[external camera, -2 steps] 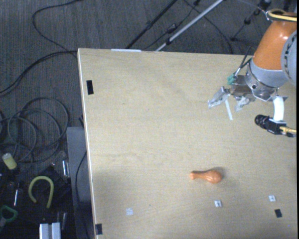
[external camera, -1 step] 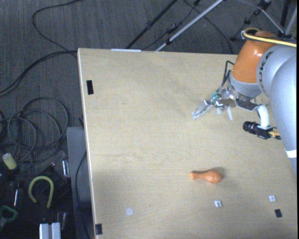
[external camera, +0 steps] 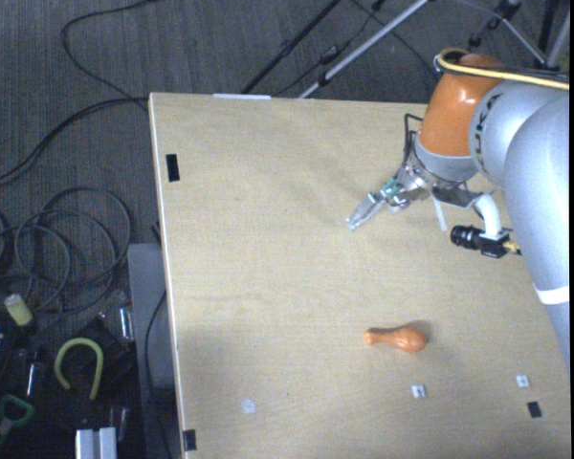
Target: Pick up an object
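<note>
In the camera view, a tan surface (external camera: 268, 256) is seen from above at a slant, with cables and stands on the floor to the left and far side. The arm (external camera: 517, 151) enters from the right, its orange band above the wrist. The gripper (external camera: 359, 220) is extended toward the left, over the middle-right of the surface. Whether the fingers are parted or closed cannot be told at this size; nothing is seen held between them.

The one object available — a small orange object (external camera: 398, 338), bulbous at its right end and tapering to a narrow neck at its left — lies on the surface nearer the camera than the gripper and well apart from it. A few small dark and white markers (external camera: 418, 390) are fixed to the surface near it.

The step in hand is judged to be the approach. For a sound grasp, the gripper should be brought over the bulbous end, the fingers aligned across the object's short axis, and the descent made straight down — a slanted approach may roll the rounded body aside.
</note>
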`<state>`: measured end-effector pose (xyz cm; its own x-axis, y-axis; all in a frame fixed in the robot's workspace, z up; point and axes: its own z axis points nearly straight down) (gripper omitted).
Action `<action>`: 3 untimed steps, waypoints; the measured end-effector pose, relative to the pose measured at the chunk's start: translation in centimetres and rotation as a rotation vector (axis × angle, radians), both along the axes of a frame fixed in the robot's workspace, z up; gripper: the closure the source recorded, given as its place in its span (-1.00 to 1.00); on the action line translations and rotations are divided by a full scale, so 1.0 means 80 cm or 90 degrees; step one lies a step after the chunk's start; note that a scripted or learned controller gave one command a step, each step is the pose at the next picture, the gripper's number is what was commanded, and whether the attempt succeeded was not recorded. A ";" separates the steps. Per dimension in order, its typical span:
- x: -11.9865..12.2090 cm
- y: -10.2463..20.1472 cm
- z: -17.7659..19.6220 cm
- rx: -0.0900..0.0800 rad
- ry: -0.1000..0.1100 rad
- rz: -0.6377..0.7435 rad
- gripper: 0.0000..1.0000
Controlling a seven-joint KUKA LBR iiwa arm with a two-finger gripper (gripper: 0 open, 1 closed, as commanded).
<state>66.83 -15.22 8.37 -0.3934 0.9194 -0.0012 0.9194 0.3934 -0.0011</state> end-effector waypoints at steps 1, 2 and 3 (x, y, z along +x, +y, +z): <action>0.000 0.053 0.000 0.001 0.000 0.179 -1.00; 0.001 0.054 0.012 0.003 -0.002 0.178 1.00; -0.054 0.076 0.125 0.002 0.000 0.093 1.00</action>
